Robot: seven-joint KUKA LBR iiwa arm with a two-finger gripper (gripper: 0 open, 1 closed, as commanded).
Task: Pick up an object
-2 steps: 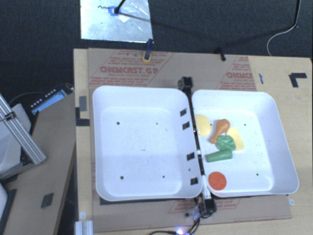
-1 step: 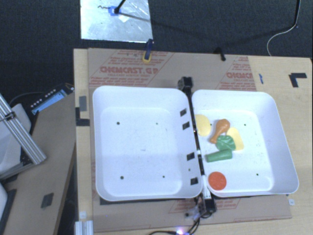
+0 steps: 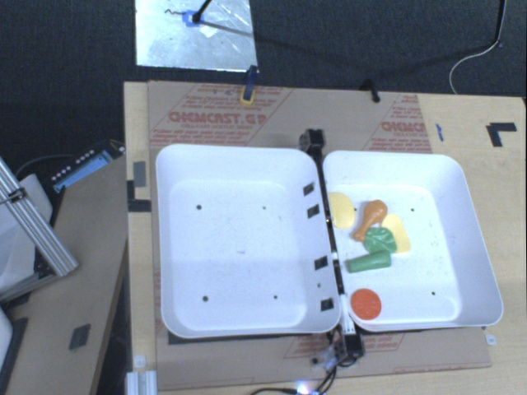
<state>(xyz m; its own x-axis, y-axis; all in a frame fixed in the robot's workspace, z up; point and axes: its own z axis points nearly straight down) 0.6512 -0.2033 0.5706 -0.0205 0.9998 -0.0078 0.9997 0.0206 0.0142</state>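
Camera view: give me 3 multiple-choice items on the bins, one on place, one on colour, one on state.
1. Where do the toys lie?
A. in the bin on the view's left
B. in the bin on the view's right
C. on the bench outside both bins

2. What colour is the round disc nearest the right bin's front edge?
A. blue
B. white
C. orange-red

3. How does the drumstick lie in relation to the green piece?
A. touching it, in one cluster
B. far from it, in the other bin
C. hanging off the rim

Answers:
1 B: the pieces all sit in the right bin.
2 C: the disc is orange-red.
3 A: the drumstick meets the green piece in a tight cluster.
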